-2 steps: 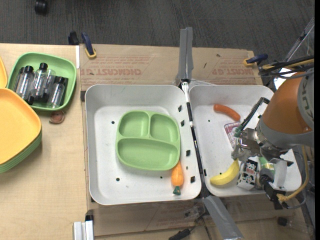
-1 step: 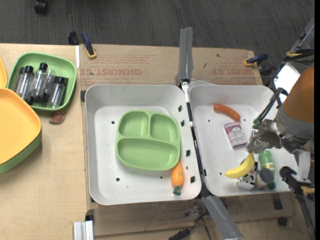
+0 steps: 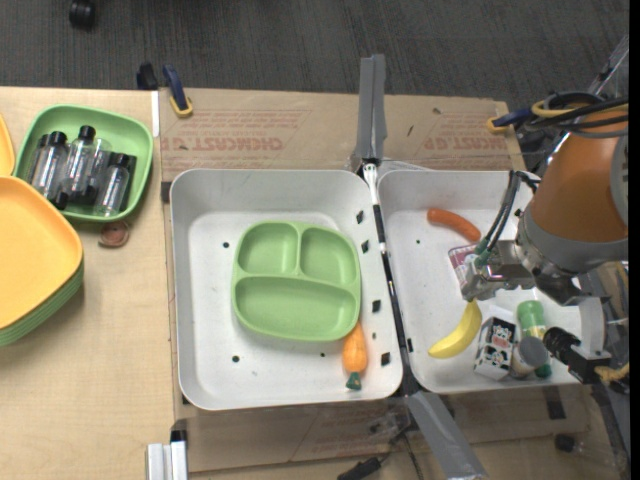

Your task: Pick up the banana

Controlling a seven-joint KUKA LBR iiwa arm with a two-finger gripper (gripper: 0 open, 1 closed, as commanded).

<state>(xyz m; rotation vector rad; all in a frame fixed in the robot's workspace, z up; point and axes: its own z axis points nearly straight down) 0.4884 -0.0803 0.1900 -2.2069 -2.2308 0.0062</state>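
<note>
Here the banana (image 3: 457, 334) lies in the right bin (image 3: 425, 213), near its front edge, with its curved body tilted. The gripper (image 3: 478, 280) hangs just above the far end of the banana, beside a clear packet (image 3: 462, 262); whether its pincer is wide or narrow I cannot tell. An orange sausage-like toy (image 3: 453, 222) lies farther back. In the left bin (image 3: 195, 268) a green divided plate (image 3: 297, 281) sits, with a small carrot (image 3: 355, 354) touching its near right corner.
</note>
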